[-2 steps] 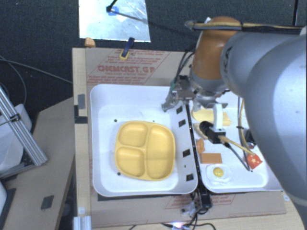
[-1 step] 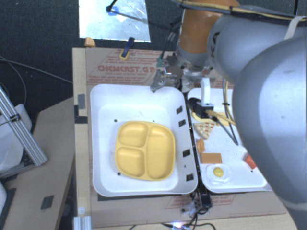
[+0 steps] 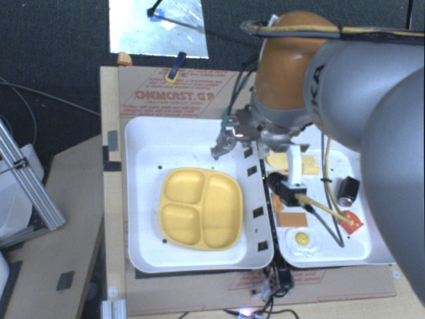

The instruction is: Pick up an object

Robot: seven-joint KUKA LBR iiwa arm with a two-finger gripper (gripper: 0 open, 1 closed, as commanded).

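Yellow divided plate [image 3: 200,208]: located in the left bin [image 3: 153,145], lying flat and right way up near the bin's centre, with three compartments facing upward. It is the only item in that bin, and bare bin floor surrounds it on all sides.

Gripper [image 3: 224,143]: positioned above the rear right part of the left bin, beyond the far edge of the plate and apart from it. No item is visible in its grasp. Whether the gripper is wide or narrow cannot be determined from this view.

Expected handling properties (judgement from appearance):
- Material looks like moulded plastic, so the plate is probably light and stiff.
- The surface appears smooth and slightly glossy, so slippage under a light pinch is likely.
- Breakage risk appears low.
- The plate is broad and shallow, so a grasp across the whole body is probably not feasible.

Recommended hold:
- Grip the raised outer rim, with one contact inside a compartment and the other outside the edge.
- The far rim is nearest the gripper.
- The ridges between compartments offer a second option, though they look low and rounded.
- An edge grasp will let the plate hang and swing, so lift slowly.

Alternative items: the right bin [image 3: 332,250] holds several small pieces, including a fried-egg toy [image 3: 302,239] and an orange-red piece [image 3: 352,223]. They lie close together, which would complicate a clean approach.
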